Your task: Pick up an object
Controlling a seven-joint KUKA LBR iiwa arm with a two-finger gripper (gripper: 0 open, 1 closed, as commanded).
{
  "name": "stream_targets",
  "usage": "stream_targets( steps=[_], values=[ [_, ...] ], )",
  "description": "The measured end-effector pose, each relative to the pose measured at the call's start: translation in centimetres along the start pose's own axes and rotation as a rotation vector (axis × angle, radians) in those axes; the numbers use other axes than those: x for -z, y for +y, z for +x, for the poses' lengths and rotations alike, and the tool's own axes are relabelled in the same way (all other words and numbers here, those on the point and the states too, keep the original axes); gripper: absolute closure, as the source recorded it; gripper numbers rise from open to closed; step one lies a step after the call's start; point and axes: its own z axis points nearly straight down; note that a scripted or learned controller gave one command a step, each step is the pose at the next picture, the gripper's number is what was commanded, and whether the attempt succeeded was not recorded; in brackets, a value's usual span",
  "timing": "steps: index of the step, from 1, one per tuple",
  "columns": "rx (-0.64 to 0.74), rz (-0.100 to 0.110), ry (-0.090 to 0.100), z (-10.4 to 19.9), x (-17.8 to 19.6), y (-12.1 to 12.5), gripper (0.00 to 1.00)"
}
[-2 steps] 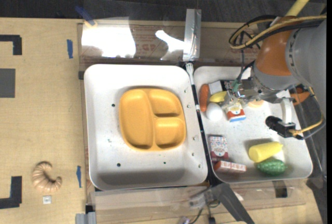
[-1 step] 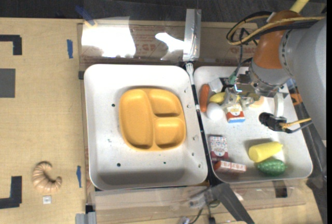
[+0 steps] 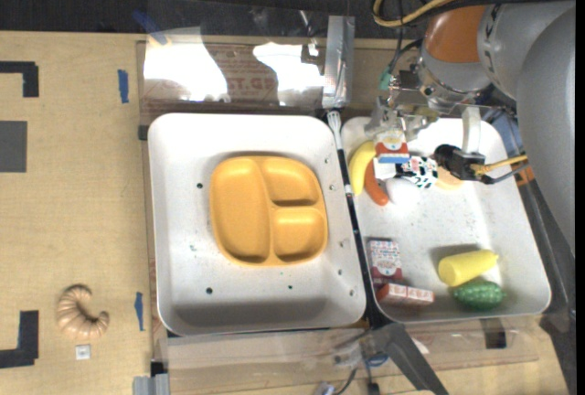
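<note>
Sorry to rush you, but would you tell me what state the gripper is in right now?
Gripper: it cannot be told whether it is open, shut or holding anything; it sits low over the toys at the far end of the right bin.

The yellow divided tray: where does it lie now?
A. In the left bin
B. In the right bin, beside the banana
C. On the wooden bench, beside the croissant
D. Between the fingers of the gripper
A: the yellow divided tray lies flat in the middle of the left bin, with the white floor of the bin visible all around it.
</note>
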Motion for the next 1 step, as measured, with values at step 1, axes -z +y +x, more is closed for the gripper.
stream_targets(
  steps=[1],
  values=[
    [0.410,0.011,0.001,3.30,-0.45,-6.34,1.00]
  ],
)
